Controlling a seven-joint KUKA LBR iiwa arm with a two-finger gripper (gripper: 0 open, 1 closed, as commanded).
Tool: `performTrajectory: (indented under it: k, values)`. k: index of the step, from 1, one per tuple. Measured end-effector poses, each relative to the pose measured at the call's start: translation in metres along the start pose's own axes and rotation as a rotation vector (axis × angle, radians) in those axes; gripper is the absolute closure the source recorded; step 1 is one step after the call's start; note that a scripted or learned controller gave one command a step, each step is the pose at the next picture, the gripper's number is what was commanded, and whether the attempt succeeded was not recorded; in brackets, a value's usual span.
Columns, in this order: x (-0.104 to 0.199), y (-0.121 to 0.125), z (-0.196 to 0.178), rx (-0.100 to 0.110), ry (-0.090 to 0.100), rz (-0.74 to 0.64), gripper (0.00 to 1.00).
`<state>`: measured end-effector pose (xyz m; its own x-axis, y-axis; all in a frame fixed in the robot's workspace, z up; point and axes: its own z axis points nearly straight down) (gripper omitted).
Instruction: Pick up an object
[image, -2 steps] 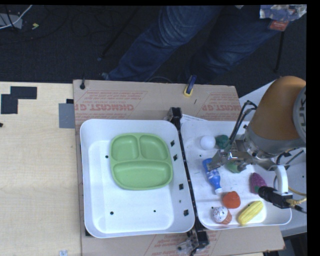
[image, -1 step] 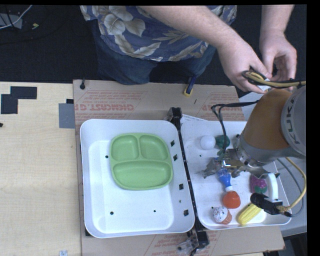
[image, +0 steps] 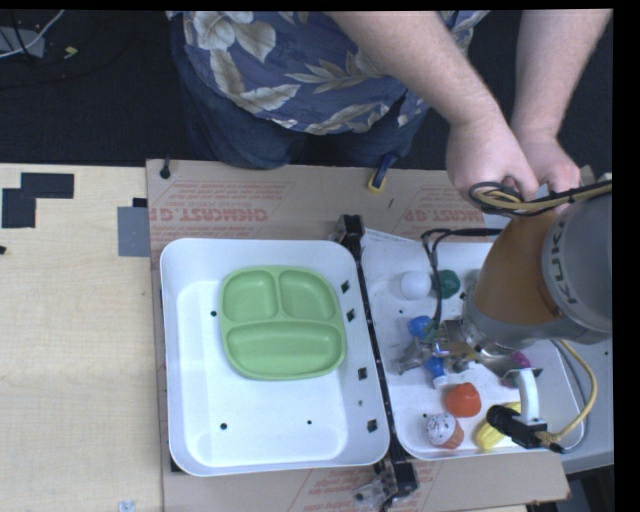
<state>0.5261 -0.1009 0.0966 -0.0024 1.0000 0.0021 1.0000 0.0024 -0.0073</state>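
my tool (image: 425, 352) sits low among packed toys in the right bin (image: 570, 395), can't tell its opening, so I worry it just shoves the blue piece (image: 420, 327) aside

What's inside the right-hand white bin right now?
Small objects in the right-hand white bin: white ball, dark green piece, blue pieces, red-orange cap, yellow piece. The grey-and-orange arm covers the rest.

gripper (image: 432, 352): blurred, state unclear | person (image: 330, 70): head cut off by top edge
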Motion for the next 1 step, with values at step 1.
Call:
performTrajectory:
  k: [1]
  values:
    - [-0.0039,-0.0076,0.0125,0.006,-0.007,0.014,0.0]
